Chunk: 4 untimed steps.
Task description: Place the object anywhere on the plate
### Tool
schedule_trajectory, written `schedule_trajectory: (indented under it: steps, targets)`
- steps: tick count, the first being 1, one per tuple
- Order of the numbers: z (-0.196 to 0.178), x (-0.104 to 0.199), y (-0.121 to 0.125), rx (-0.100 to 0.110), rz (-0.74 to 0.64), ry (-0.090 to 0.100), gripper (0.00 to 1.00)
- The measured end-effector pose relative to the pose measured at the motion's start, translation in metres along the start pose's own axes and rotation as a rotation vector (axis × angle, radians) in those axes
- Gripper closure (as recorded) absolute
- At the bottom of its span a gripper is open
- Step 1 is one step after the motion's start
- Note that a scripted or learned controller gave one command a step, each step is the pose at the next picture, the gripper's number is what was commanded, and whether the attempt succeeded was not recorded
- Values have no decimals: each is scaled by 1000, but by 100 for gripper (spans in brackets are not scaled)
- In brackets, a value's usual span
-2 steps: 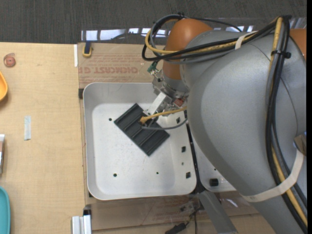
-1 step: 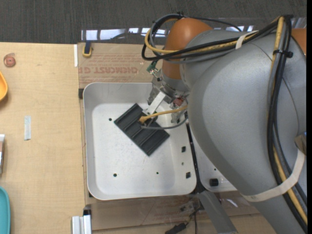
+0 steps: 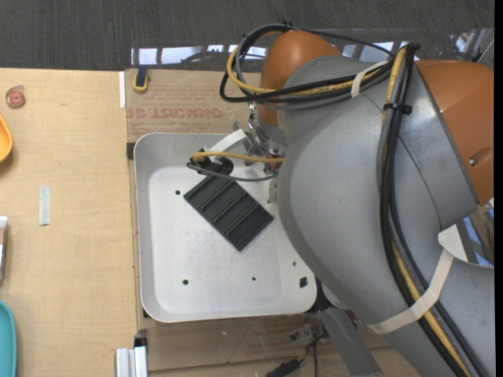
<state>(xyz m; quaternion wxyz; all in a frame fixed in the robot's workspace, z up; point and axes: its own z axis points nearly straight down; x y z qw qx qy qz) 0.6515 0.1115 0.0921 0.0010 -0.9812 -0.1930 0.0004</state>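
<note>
Over at the far left edge of the bench (image 3: 71, 289) there's a sliver of something orange (image 3: 4, 141) and, lower down by the bottom left corner, a bit of something teal (image 3: 6, 340), both cut off so I can't say what they are. There's also a small pale strip (image 3: 44, 206) lying flat on the wood and a little round reddish mark (image 3: 15, 97) near the top left. Moving right you hit the white bin (image 3: 157, 289), and inside it a dark ribbed rectangular object (image 3: 229, 209) sits flat on the bin floor, turned diagonally, up toward the bin's far side and a bit right of middle. Just above it, the gripper (image 3: 255, 144) hangs by the bin's far edge, with yellow and black cables (image 3: 236, 73) looping around it; whether it's clenched or released, I honestly can't tell, it's too cluttered there. The right side is all arm (image 3: 369, 203): a big grey body leaning over the bin's right half, orange band (image 3: 295, 57) up top.
</note>
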Motion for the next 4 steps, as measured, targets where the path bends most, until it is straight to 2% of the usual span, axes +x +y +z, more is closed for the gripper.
schedule_trajectory:
  steps: [1,2,3,4]
  targets:
    - [1,-8,-11,5,-526,-3,0]
    - [0,-12,1,-1,192,1,0]
    - [-127,5,-12,-3,168,-2,0]
    - [-168,1,-36,-2,-428,-7,0]
